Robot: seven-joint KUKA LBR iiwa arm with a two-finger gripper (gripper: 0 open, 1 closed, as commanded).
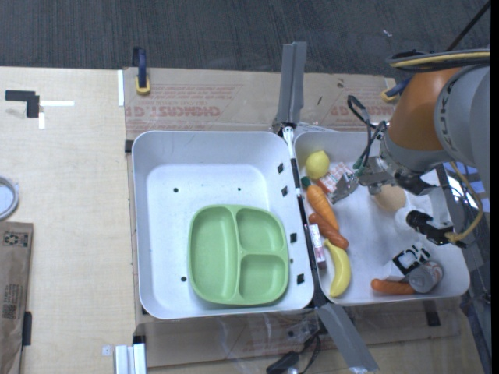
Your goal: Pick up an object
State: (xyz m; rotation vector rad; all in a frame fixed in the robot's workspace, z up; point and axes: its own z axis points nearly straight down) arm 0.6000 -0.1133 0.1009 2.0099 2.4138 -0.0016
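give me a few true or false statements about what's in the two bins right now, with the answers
1. A green divided plate lies in the left bin. True.
2. The banana lies in the left bin. False: it lies in the right bin, near its left wall.
3. A lemon sits near the far left corner of the right bin. True.
4. The large carrot rests on the green plate. False: it is in the right bin, between the lemon and the banana.
5. The arm reaches over the right bin. True.
6. The plate has food in its compartments. False: all three compartments look bare.
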